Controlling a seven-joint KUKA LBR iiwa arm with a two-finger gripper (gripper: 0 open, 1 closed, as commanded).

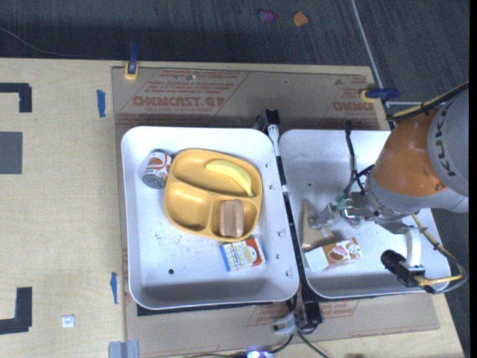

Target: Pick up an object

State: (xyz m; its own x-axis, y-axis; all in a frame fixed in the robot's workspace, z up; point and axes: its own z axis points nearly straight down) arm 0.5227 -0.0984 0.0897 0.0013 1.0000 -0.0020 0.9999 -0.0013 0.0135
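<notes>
The gripper [326,216] hangs low in the right bin [320,151], centre-right of frame — whether it grips anything, I cannot tell. A carton [333,254] lies just below it; the yellow tray [195,203] fills the left bin [149,274].

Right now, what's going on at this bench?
A grey KUKA arm with an orange band reaches in from the right, its gripper low inside the right bin. It sits just above a small carton lying on the bin floor; nothing visibly sits between its fingers. The left bin holds a yellow divided plate with a banana and a brown block in its compartments, a crushed can beside it and a small packet below.
</notes>
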